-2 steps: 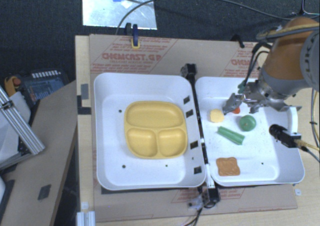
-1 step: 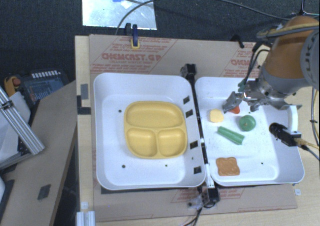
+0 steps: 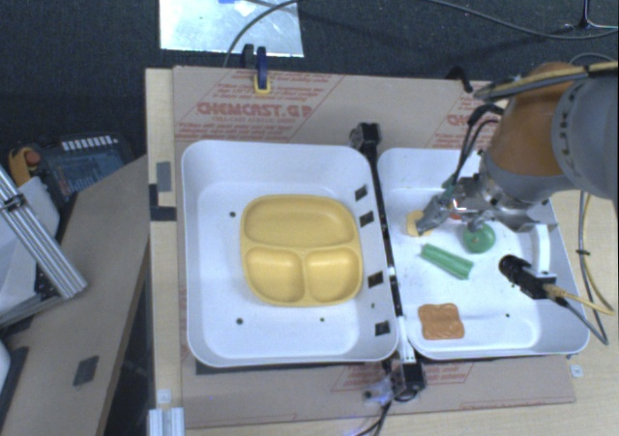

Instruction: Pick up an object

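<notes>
Nearest us in the right bin (image 3: 556, 333) lies a brown waffle (image 3: 441, 321), then a green block (image 3: 446, 260). Beyond, our gripper (image 3: 432, 215) hovers low near a yellow piece (image 3: 414, 225); whether it grips anything we cannot tell. We judge descent and closing come next.

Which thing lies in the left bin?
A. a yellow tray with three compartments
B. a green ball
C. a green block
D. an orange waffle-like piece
A: the yellow tray lies in the left bin, while the green block, the orange piece and the green ball are all in the right bin.
</notes>
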`<state>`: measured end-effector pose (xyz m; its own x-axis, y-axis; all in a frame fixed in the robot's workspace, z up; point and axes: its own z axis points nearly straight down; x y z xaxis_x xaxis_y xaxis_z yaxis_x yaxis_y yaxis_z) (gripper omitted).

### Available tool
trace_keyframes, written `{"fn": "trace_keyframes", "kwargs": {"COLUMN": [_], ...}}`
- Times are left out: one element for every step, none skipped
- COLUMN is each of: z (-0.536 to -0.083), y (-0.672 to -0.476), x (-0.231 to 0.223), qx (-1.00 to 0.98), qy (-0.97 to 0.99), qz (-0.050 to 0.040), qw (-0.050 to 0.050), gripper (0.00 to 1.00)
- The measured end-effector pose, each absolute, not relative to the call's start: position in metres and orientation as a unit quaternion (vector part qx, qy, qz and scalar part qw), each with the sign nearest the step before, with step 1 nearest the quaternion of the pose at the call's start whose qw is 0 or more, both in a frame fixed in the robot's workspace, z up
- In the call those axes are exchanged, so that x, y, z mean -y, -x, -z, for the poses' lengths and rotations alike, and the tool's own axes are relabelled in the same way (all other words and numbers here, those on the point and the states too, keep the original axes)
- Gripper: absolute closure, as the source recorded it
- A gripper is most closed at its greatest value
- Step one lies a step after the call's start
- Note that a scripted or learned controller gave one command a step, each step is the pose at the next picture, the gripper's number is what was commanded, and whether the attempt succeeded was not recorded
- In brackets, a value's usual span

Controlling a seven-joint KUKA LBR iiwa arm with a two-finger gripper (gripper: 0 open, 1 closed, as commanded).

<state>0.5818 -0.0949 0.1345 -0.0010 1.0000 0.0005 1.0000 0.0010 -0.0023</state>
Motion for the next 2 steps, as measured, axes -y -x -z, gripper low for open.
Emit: {"fn": "trace_keyframes", "kwargs": {"z": [-0.083, -0.096], "y": [-0.582, -0.583], "x": [0.095, 0.095], "qx": [0.707, 0.707], "qy": [0.707, 0.707], "qz": [-0.0004, 0.0005], "qw": [0.001, -0.001], "gripper": [0.00, 1.00]}}
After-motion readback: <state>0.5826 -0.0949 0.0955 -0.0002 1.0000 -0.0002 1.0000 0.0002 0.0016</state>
